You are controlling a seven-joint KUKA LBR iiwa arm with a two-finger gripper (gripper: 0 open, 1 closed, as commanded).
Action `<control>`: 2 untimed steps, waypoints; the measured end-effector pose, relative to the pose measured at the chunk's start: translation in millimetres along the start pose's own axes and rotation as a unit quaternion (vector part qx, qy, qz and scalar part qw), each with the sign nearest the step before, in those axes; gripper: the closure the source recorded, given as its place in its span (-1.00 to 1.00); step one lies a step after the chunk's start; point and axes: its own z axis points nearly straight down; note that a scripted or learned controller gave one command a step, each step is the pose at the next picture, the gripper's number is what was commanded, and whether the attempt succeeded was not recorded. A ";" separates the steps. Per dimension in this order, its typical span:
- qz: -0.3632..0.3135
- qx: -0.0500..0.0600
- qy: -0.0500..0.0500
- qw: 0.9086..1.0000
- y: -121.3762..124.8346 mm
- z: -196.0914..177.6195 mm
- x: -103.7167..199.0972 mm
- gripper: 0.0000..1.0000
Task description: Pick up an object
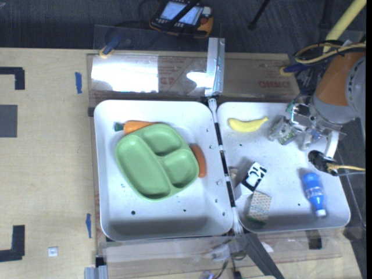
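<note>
The tool (283, 131) hangs over the right bin (337, 220) toward two o'clock, just right of the yellow banana (247, 124); I cannot tell how it is set, and nothing shows in its grip; a blue bottle (314, 194) lies at four o'clock, a black-and-white block (253, 175) and a speckled sponge (259, 206) near the divider at six; the left bin (110, 214) carries a green divided plate (157, 161), with orange carrots (137, 126) touching its rim at eleven and three.

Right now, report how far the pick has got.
Nothing looks picked yet. The banana, blue bottle and black-and-white item all lie on the right bin floor. In hand: the hand sits low at the bin's upper right, beside the banana. Left: grasping and lifting one object.
</note>
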 end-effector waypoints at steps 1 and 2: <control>-0.024 0.004 0.003 1.000 38.1 0.5 10.1 -1.00; -0.023 -0.001 -0.001 1.000 40.1 -11.2 5.9 1.00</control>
